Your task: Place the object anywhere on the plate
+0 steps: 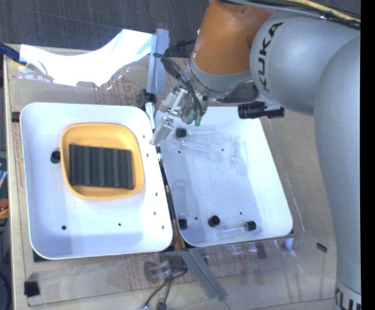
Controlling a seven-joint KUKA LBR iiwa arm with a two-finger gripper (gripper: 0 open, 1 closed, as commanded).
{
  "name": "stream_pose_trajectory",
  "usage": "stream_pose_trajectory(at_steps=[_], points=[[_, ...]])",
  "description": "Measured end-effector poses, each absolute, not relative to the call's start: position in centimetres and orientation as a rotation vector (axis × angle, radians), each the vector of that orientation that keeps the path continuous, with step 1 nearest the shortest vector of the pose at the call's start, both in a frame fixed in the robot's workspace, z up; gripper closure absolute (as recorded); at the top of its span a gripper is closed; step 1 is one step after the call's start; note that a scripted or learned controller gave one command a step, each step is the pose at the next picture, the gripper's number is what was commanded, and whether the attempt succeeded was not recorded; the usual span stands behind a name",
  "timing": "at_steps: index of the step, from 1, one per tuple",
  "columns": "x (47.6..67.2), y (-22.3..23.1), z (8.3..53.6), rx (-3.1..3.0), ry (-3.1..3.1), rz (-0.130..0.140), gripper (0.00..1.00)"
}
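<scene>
The left bin (39,231) holds a yellow plate (77,141) with a dark ridged block (102,166) lying on its middle; a small black knob (55,155) sits just beside the plate's left edge. At the top of the divide between the bins hangs the gripper (164,129); whether its claw is open or closed cannot be told. The right bin (264,205) holds clear tubes (203,144) and black caps (213,221).

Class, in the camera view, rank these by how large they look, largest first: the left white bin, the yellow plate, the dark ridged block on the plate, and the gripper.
1. left white bin
2. yellow plate
3. dark ridged block
4. gripper, though it sits nearer the camera than the bins, so its apparent size is flattered.
</scene>
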State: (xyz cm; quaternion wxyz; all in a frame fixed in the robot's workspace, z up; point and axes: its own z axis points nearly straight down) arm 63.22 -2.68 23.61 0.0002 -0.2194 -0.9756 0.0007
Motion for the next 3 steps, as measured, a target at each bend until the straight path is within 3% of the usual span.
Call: stream_pose_trajectory(at_steps=[2, 3], points=[[63.9, -1.8, 23.3, -0.843, -3.027, 0.002, 0.00], [63.0, -0.2, 24.6, -0.756, -3.049, 0.001, 0.00]])
